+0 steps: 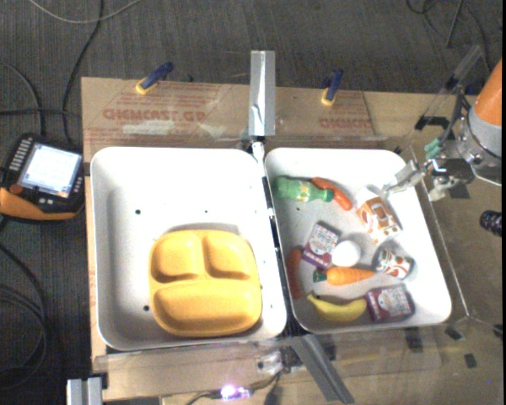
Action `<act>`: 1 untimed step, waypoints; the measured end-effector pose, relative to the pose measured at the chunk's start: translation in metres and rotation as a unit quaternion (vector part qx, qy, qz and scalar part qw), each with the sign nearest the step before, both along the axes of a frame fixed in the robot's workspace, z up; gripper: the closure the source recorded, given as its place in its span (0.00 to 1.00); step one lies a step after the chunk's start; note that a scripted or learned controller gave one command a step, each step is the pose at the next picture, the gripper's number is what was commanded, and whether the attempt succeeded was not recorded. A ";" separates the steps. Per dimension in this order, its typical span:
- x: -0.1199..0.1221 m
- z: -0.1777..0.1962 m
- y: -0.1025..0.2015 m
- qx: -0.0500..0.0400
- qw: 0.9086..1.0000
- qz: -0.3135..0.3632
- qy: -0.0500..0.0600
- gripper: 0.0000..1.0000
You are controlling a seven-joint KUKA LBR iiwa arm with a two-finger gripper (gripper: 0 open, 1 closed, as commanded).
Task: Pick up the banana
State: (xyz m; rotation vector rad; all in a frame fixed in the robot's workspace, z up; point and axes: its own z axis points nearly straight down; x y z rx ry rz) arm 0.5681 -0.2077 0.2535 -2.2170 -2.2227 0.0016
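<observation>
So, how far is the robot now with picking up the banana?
Nothing looks done yet: the curved yellow banana lies at the near edge of the right white bin, beside a dark purple packet and below an orange carrot. In hand: the gripper is at the bin's far right corner, apart from the banana. Left: reaching, grasping, lifting.

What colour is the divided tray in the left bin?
Yellow; the moulded plastic divided tray shows best in the camera view.
</observation>
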 end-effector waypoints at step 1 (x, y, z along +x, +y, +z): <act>-0.069 -0.136 0.014 0.001 0.988 0.155 0.000 0.00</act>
